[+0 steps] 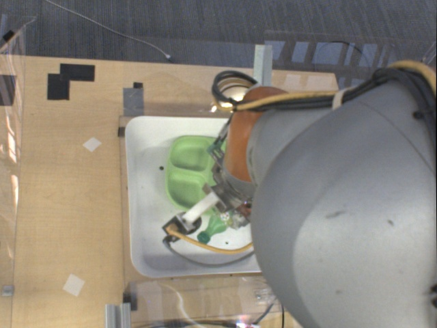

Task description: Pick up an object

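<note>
One view, overhead. Gripper [224, 214] sits low in the bin [140, 183], at the near edge of the pale green tray [188, 169]. A dark green piece [205, 236] lies just beside it.
— Spread or pinching?
— You cannot tell; the arm [341, 203] covers it. My guess at the risk: it lands between tray and piece, catches only the rim, and slips off.

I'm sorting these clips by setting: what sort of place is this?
Probably a robotics lab: a grey robot arm with an orange band reaches over a shallow white bin on a wooden bench, with grey carpet beyond.
</note>
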